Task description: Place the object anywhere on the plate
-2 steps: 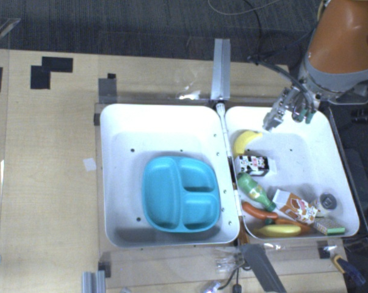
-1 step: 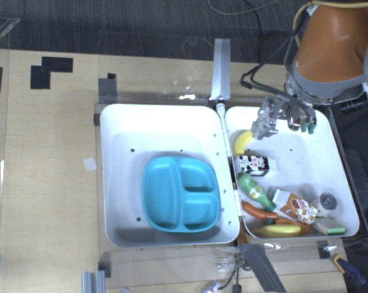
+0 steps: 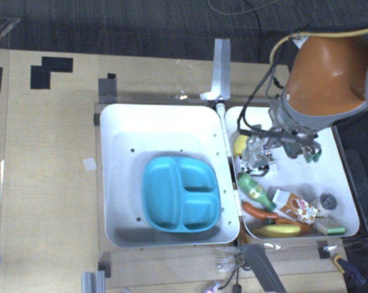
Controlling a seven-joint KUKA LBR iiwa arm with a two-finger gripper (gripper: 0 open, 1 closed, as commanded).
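A blue divided plate (image 3: 179, 193) lies in the left white bin (image 3: 122, 139). My gripper (image 3: 257, 159) hangs low over the left part of the right bin (image 3: 342, 163), just above a green bottle-shaped toy (image 3: 254, 188). A yellow object (image 3: 240, 144) sits right beside the gripper at its upper left. The arm's orange band (image 3: 327, 72) and wrist hide the middle of that bin.
Along the right bin's front lie a red-orange carrot-like toy (image 3: 258, 210), a yellow banana (image 3: 279, 229), a small printed packet (image 3: 296, 207), a green-tipped marker (image 3: 327, 227) and a small dark round cap (image 3: 327, 201). A metal post (image 3: 221, 69) stands behind the bins.
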